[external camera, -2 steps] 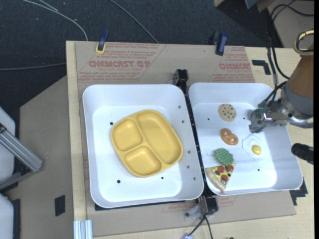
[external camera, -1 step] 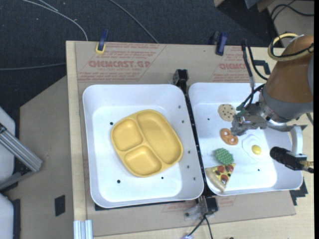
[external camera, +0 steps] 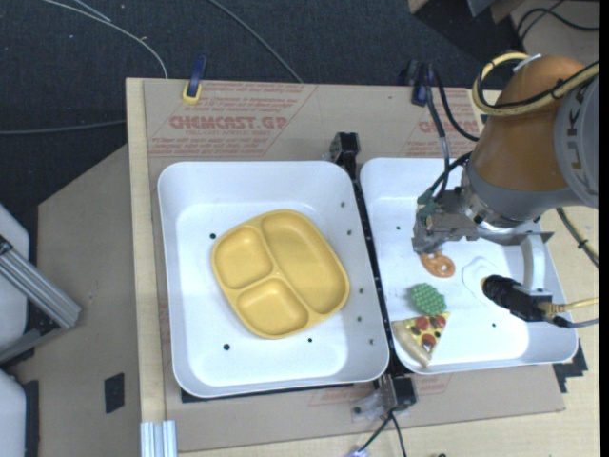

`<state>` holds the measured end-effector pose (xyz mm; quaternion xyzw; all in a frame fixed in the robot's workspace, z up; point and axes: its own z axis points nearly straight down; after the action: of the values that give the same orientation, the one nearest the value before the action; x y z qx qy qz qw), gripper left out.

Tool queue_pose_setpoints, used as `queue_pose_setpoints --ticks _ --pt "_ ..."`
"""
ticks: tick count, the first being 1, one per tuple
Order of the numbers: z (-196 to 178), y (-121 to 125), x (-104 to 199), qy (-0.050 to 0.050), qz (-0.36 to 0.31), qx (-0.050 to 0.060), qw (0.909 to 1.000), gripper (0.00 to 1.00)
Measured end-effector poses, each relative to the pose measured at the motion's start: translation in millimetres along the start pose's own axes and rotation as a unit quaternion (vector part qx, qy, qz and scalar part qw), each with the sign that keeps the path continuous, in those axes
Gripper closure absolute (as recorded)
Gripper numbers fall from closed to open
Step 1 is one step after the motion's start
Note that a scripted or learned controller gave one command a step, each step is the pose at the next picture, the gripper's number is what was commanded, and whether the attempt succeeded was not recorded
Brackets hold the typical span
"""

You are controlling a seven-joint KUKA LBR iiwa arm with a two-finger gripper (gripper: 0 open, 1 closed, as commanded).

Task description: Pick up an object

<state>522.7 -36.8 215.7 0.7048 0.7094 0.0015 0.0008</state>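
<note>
In the right bin (external camera: 495, 346) lie a small brown ring-shaped pastry toy (external camera: 441, 267), a green bumpy toy (external camera: 428, 298) and a pizza slice toy (external camera: 421, 336) near the front left corner. My gripper (external camera: 433, 243) hangs just above and behind the brown ring, pointing down, and its lower end partly overlaps the ring's far edge. The green toy and the pizza slice lie apart from the gripper, nearer the front. A yellow divided plate (external camera: 279, 272) rests in the middle of the left bin (external camera: 190, 198).
The grey and orange arm (external camera: 533, 141) covers the back right part of the right bin. A black clamp (external camera: 344, 147) sits at the back between the two bins. A cardboard sheet (external camera: 238, 112) lies under both bins.
</note>
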Motion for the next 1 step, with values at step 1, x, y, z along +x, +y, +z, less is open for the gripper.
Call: queue_pose_setpoints --ticks 1 --pt "-10.7 -2.7 55.8 0.000 0.000 0.000 1.0000 1.00"
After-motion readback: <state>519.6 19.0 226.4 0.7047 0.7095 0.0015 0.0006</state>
